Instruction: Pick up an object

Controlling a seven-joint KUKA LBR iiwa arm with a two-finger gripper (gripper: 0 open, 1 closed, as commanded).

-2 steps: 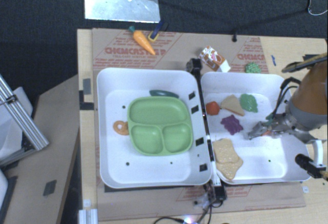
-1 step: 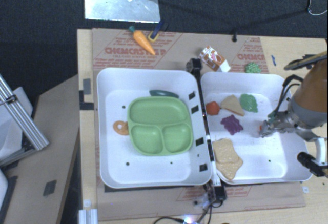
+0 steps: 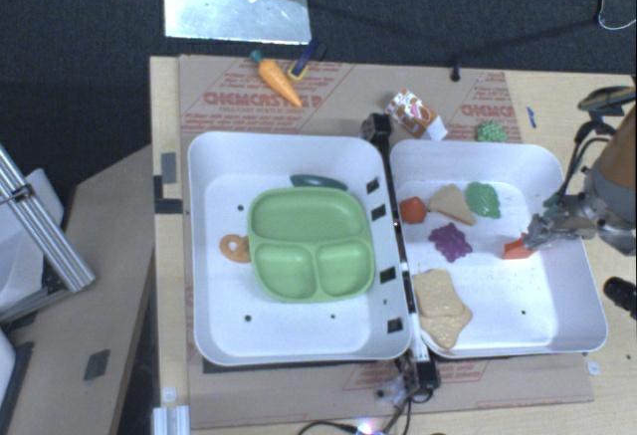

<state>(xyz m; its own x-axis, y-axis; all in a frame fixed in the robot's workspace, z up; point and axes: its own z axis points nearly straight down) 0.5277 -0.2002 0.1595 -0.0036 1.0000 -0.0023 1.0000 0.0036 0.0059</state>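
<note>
At the right of the frame we saw the hand (image 3: 532, 236) lowered into the right-hand shallow white bin (image 3: 572, 324), its tips at a small orange-red wedge-shaped piece (image 3: 517, 248) near the bin's right wall; we could not tell whether it was open, closed or gripping the piece. To the left in the same bin lay a purple grape cluster (image 3: 451, 242), a tan triangular slice (image 3: 453, 203), a green leafy piece (image 3: 483, 198), a red round piece (image 3: 413, 211) and a beige flat slab (image 3: 441, 308). The left white bin (image 3: 214, 324) held a green divided plastic plate (image 3: 310, 243).
</note>
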